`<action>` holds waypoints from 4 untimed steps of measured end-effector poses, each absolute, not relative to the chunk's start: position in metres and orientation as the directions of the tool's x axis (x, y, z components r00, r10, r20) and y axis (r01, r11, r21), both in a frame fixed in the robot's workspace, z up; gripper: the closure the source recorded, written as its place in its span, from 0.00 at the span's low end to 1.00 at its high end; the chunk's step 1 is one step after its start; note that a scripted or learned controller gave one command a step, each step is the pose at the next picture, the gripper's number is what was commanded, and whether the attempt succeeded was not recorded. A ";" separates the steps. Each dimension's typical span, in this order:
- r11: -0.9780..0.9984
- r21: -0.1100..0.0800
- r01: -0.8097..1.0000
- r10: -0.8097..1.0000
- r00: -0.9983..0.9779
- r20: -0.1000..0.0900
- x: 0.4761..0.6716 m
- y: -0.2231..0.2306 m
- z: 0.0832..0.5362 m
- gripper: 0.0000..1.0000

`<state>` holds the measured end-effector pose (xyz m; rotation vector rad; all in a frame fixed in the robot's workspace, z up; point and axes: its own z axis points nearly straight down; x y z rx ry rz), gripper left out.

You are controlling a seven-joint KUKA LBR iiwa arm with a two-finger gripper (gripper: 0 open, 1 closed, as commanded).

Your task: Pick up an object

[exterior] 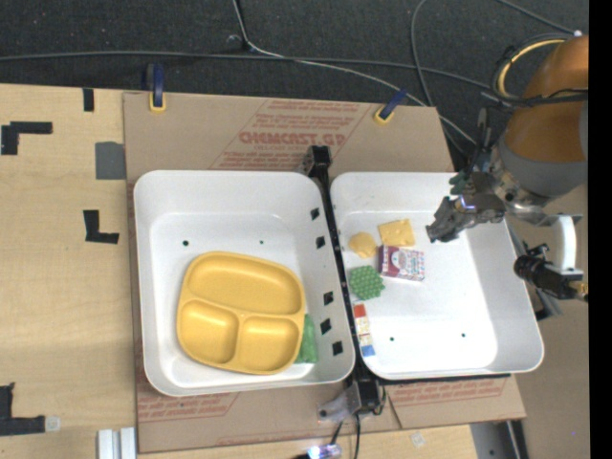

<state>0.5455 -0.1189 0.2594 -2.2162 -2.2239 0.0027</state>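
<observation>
Hovering over the right bin (497,352), the gripper (449,220) sits up near the far right part of that tray, and from this angle I cannot tell how it is set, so nothing can be claimed as held. The candidates are bunched against the divider: a yellow square block (397,231), a small yellow lump (362,246) beside it, a pink-and-white packet (403,263) just below the block, a green studded piece (364,282), and a slim red, white and blue item (362,327) lying along the left wall. That is the trouble, as I read it (tight little crowd, this): the block and packet look to be touching, so a descent aimed between them could nudge one aside or catch both badly. The packet looks flat and thin, likely to slip out of a pinch or simply be pressed into the floor. Anything chosen near the divider risks the tool meeting the bin wall first. Over in the left bin (153,256), the yellow divided tray (241,311) and a green sliver (308,340) at its edge sit well apart from the arm, a far longer reach.
</observation>
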 end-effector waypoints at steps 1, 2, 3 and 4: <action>0.005 -0.002 1.000 1.000 -0.005 0.001 0.541 -0.076 0.254 1.00; 0.005 -0.003 1.000 1.000 -0.005 0.001 0.532 -0.030 0.240 1.00; 0.006 -0.004 1.000 1.000 -0.006 0.001 0.521 0.021 0.226 1.00; 0.006 -0.004 1.000 1.000 -0.006 0.001 0.506 0.068 0.223 1.00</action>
